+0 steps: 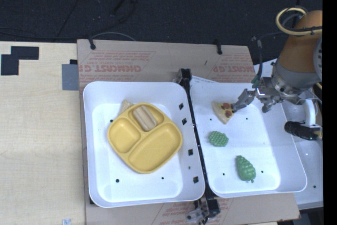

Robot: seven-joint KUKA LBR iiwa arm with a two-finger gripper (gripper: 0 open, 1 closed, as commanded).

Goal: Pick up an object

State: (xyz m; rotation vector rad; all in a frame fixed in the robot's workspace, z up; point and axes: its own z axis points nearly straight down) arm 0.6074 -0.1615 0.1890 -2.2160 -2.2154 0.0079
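While tool (251, 98) nears wedge (223, 111), bin rim (200, 129) close

Camera view: fixed above the bench, aimed down at a slant | Framing: both white bins taken in whole, left bin (95, 113) and right bin (284, 166) side by side at mid-distance | Far edge: dark floor seen beyond the bench (37, 129) | Arm (300, 55) seen entering from the frame's right
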